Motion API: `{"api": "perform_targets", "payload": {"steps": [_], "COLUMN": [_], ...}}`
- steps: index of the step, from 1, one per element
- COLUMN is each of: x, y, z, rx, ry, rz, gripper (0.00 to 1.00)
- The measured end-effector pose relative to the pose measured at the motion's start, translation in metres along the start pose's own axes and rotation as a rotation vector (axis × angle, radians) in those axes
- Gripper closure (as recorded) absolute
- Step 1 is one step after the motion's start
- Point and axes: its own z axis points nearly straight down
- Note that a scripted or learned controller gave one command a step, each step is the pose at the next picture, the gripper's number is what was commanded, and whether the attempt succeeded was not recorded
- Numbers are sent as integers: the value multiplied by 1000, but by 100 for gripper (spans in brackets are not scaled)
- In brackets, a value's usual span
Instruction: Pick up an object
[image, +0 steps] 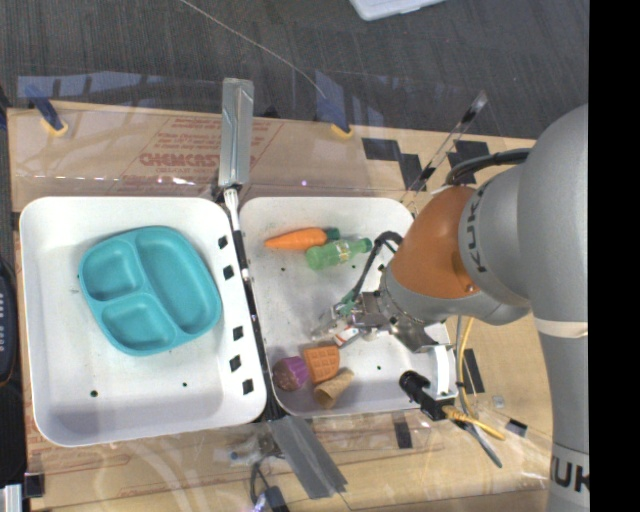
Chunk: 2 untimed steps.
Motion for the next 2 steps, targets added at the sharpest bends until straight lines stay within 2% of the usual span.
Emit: {"api": "perform_targets", "payload": {"steps": [1,2], "x": [0,50], "y": [1,-5], "z": [-10,-121], "rx": [-2,-10], "ry": [0,1], "rz": [-7,68], "gripper": [100,100]}}
